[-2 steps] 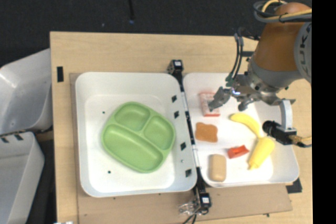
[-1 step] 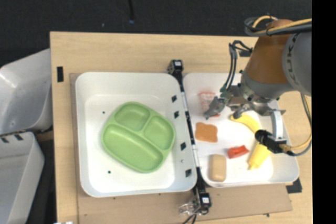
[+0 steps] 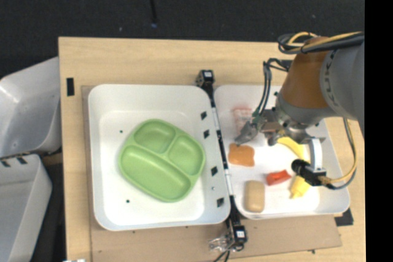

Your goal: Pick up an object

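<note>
The bench (image 3: 73, 64) carries two shallow white bins side by side. The left bin (image 3: 101, 193) holds one green divided plate (image 3: 162, 159), lying flat near its middle. The right bin (image 3: 331, 202) holds the small things, and the arm (image 3: 319, 80), grey with its orange band, reaches over the far half of it.

The gripper (image 3: 250, 132) hangs low at the end of the arm, just above and touching or nearly touching the far edge of an orange block (image 3: 242, 156). Its dark fingers look slightly parted, but nothing sits between them, so it holds nothing.

That orange block is the likeliest thing to pick. It lies near the divider between the bins, well clear of the others. It looks like a light piece of toy food, probably soft or foam-like, with a matt face that should not slip. A hold across its shorter sides, taken squarely from above, seems best; a corner grip may squeeze it out.

Near it lie a tan oblong piece (image 3: 255, 196) by the near wall, a yellow banana-like piece (image 3: 291, 146) partly under the wrist, a small red piece (image 3: 277, 178), and a smaller yellow bit (image 3: 298, 188).
</note>
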You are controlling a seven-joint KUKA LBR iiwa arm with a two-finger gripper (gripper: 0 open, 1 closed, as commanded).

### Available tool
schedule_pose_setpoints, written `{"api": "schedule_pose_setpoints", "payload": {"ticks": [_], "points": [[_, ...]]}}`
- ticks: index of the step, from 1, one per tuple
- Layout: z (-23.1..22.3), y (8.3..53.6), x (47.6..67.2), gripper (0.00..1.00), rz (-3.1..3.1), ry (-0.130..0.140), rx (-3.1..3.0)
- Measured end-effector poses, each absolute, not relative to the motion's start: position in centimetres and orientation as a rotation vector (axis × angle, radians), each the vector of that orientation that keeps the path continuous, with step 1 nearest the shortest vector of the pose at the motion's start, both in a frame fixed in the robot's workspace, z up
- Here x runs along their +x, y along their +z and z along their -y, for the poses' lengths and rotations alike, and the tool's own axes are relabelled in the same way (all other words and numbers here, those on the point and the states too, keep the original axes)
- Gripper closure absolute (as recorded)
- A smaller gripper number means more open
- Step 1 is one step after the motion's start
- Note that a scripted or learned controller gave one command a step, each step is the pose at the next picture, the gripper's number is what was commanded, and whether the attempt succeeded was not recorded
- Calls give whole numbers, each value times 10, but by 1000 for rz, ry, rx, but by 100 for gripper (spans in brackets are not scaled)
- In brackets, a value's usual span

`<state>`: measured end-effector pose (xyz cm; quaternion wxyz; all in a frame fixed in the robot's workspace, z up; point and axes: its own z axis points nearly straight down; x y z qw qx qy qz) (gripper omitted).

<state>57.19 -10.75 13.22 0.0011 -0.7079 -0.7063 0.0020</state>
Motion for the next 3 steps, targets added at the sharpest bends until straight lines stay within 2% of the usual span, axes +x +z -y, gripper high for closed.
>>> {"api": "schedule_pose_setpoints", "payload": {"ticks": [1,3], "points": [[108,146,574,100,2214,-3,-2232],[116,273,570,100,2232,-8,-2222]]}}
